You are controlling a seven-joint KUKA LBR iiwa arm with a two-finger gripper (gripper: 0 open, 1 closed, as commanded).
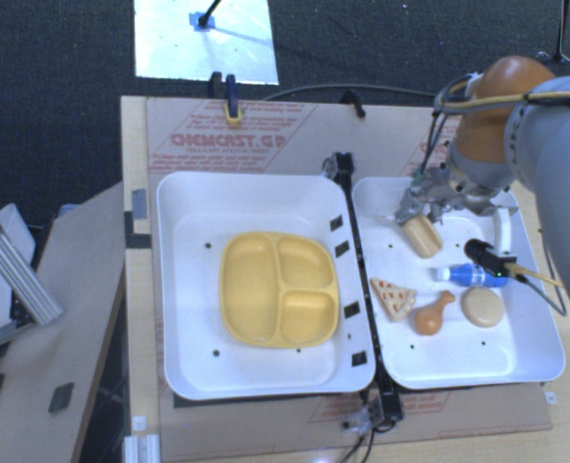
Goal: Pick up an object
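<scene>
1. The pincer (421, 206) hangs low over the back left part of the right bin (526, 355), at the end of the grey and orange arm (502, 114) coming in from the right.
2. A tan bread-like piece (422, 236) lies just below the pincer tip, touching or nearly touching it; whether it sits between the fingers cannot be told, nor how far the pincer is open.
3. Nearer the front of that bin lie a pizza slice (393, 298), a brown drumstick (434, 313), a round beige cookie (482, 307) and a blue bottle (473, 275), well apart from the pincer.
4. The left bin (193, 201) holds a yellow divided plate (278, 288).
</scene>
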